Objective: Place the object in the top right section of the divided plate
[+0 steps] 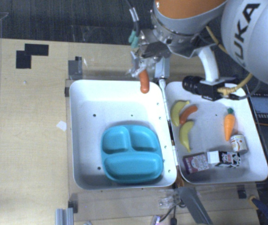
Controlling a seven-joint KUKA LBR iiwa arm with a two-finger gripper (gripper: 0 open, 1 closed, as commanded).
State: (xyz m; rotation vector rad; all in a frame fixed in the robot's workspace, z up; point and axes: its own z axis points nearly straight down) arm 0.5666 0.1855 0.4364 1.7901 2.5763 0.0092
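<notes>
Hand [145, 74] gripping smooth sausage [144, 81] — glossy blue plate [131, 153]

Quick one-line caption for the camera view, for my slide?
Gripper holding small orange-red sausage above left white bin, blue divided plate below.

- right bin [260, 170], holding the spare items
- two bananas [179, 110] [185, 135] with a small sausage [188, 113] between them
- carrot [229, 124], upright, above a small can [238, 143]
- brown carton [195, 163] touching a milk carton [224, 158]
- table [26, 139] with black marks [30, 54]
</notes>
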